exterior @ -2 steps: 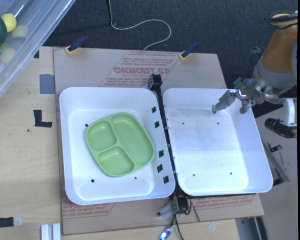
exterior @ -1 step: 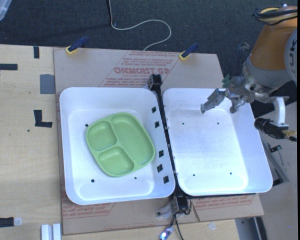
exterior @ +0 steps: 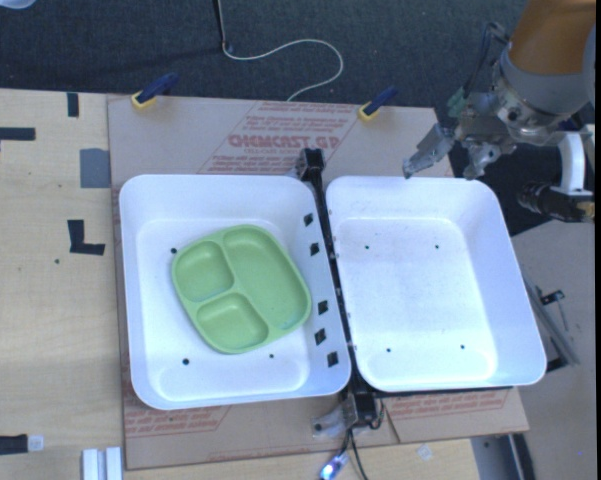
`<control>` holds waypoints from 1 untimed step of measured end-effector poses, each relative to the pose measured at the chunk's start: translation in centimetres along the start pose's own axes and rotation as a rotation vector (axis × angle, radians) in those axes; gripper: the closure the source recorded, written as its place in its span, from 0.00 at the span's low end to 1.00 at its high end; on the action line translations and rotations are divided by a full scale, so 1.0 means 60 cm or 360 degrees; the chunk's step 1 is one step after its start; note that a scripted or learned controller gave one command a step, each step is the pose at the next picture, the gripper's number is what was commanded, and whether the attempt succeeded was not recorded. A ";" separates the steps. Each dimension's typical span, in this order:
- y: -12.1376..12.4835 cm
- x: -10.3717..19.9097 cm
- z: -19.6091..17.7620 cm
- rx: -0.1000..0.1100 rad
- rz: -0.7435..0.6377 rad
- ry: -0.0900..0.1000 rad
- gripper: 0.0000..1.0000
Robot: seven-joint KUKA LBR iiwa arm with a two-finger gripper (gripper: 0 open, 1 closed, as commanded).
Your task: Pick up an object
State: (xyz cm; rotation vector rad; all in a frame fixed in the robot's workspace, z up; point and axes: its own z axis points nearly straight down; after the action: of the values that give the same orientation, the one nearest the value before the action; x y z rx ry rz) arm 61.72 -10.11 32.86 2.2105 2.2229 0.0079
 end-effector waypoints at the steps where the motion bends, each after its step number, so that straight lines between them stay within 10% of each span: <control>1: -0.066 0.093 0.048 0.0021 0.0001 0.0004 0.00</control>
State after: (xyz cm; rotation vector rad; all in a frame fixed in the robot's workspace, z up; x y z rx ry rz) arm 57.73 -4.57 29.97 2.2193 2.2299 -0.0044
